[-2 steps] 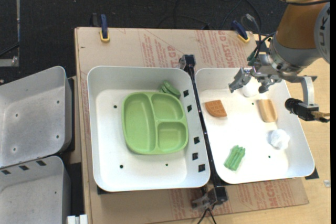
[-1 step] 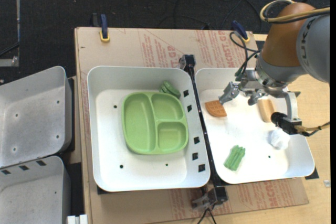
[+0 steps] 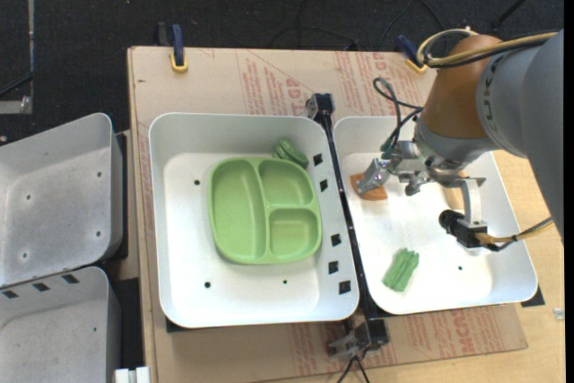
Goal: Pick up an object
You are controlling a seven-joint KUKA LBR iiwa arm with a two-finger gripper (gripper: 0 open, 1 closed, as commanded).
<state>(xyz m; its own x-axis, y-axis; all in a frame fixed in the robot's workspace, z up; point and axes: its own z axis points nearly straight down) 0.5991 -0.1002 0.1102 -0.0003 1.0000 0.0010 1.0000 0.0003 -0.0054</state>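
In the right bin (image 3: 502, 282), a small orange object (image 3: 368, 185) lies near the bin's left wall. My gripper (image 3: 387, 171) hangs low right over it, touching or almost touching its upper right side. The grey arm with its orange band (image 3: 457, 94) comes in from the right above the bin. A green ridged object (image 3: 401, 269) lies by itself toward the front of the same bin, well clear of the gripper.
The left bin (image 3: 170, 193) holds a green divided plate (image 3: 266, 209), with a small green piece (image 3: 289, 151) at its far corner. A black divider (image 3: 339, 211) runs between the bins. A black cable fitting (image 3: 463, 229) hangs over the right bin.
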